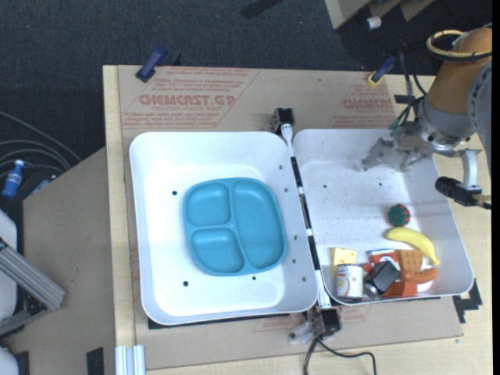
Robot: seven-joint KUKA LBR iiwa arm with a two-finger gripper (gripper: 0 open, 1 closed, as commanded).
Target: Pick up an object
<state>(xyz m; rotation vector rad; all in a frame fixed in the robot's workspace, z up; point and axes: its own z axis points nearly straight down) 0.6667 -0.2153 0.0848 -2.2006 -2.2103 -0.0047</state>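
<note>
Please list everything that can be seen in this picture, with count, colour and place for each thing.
bins: two, white, side by side on the bench
plate: one, blue, three compartments, middle of left bin
banana: one, yellow, right bin, near side
ball: one, green and red, right bin, just beyond the banana
small items: a heap, mixed colours, near corner of right bin, too cluttered to count
clips: two, blue, far edge of bench
arm: one, grey and orange, right side
end effector: one, grey, over far part of right bin
</note>
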